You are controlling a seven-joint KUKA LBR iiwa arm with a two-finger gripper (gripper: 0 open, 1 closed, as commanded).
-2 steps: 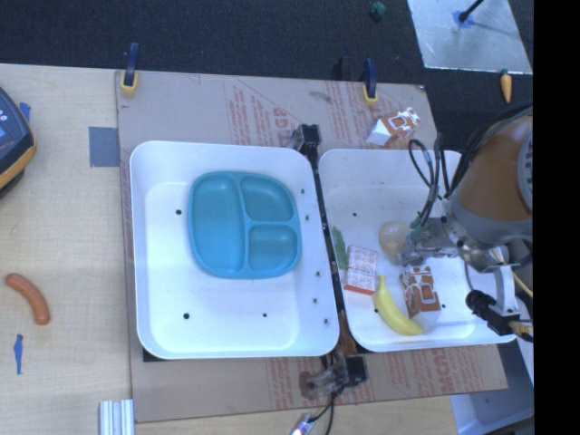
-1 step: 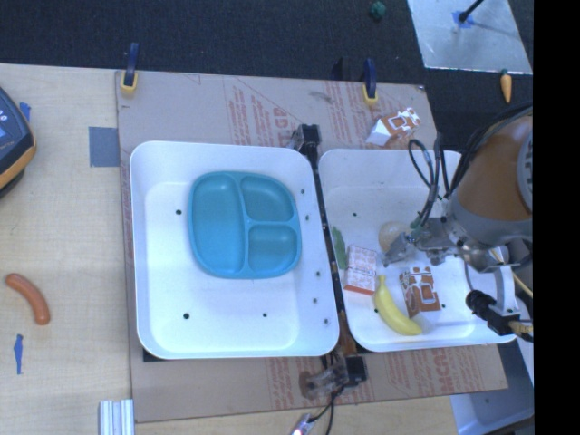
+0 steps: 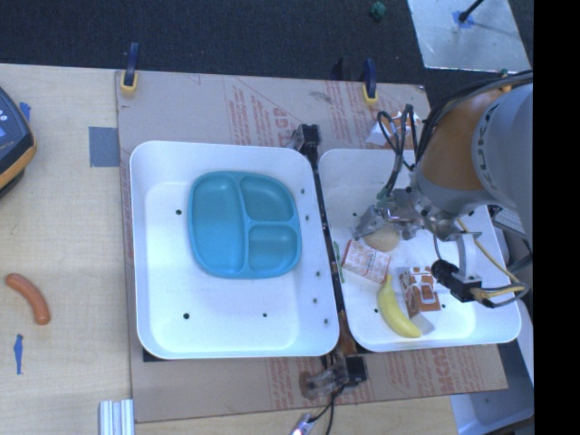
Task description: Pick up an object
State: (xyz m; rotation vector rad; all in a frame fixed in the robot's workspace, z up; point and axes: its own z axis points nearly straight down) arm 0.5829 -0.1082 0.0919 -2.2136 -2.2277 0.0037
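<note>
A blue divided plate (image 3: 245, 224) lay in the left bin (image 3: 159, 333). A sausage (image 3: 29, 297) rested at the frame's left on the worktop (image 3: 54, 234).

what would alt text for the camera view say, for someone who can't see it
A grey and orange robot arm reaches from the right into the right white bin, its gripper low over a banana and small packets. The left white bin holds a blue divided plate; a sausage lies on the bench.

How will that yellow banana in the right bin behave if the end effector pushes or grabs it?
The curved yellow banana lies flat on the right white bin, so a push would probably pivot or slide it rather than roll it. Its smooth skin may slip; it looks firm, though perhaps plastic.
</note>
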